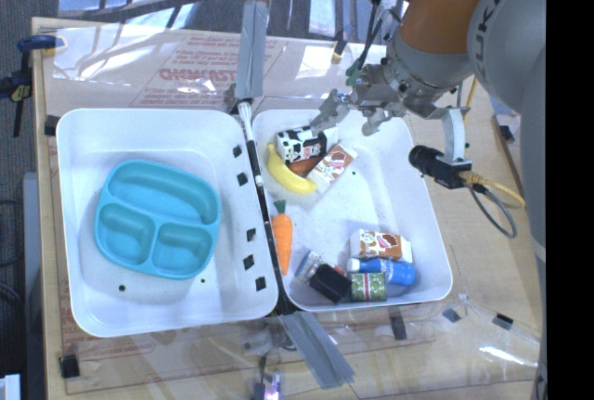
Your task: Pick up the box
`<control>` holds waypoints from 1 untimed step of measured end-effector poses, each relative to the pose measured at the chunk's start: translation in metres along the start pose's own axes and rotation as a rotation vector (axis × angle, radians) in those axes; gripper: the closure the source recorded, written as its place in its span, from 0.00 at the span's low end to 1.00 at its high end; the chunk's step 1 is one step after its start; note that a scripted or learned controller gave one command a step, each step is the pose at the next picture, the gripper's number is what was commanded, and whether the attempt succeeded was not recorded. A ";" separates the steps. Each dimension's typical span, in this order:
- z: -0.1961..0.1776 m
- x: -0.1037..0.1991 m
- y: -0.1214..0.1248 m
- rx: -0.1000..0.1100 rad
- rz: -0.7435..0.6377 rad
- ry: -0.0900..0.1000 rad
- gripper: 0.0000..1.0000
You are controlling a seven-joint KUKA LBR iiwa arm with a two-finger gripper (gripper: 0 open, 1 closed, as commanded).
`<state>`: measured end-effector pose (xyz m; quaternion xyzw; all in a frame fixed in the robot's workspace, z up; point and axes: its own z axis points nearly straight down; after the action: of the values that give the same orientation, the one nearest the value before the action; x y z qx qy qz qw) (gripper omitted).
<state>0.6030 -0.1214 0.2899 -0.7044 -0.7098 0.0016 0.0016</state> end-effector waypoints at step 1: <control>0.051 -0.059 -0.057 0.000 0.032 -0.001 0.00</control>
<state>0.5464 -0.1811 0.2389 -0.7156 -0.6985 0.0019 0.0012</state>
